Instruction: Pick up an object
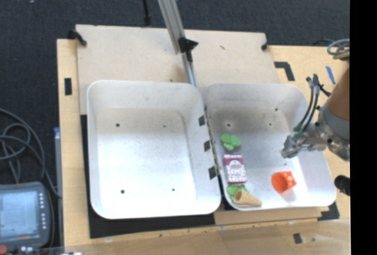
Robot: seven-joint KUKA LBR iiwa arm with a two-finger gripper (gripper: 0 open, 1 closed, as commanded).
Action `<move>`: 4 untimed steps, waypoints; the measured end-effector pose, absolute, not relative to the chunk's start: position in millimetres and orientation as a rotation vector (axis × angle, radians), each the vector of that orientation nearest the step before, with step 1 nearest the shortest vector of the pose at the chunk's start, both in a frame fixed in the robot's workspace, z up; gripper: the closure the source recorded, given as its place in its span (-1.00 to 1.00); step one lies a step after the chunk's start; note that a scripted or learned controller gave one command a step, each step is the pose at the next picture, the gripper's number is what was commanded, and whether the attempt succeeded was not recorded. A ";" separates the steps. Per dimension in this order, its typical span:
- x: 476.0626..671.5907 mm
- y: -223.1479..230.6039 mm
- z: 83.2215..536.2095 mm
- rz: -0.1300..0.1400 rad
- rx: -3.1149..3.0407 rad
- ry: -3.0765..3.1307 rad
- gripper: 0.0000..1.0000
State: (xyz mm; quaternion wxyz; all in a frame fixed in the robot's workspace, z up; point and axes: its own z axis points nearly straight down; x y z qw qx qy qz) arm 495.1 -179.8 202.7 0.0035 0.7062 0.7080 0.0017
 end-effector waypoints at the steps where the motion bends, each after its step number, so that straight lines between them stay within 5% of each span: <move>1: 496.8 -180.9 217.4 0.004 2.214 2.223 1.00; 4: 508.5 -24.6 223.7 0.007 2.211 2.229 1.00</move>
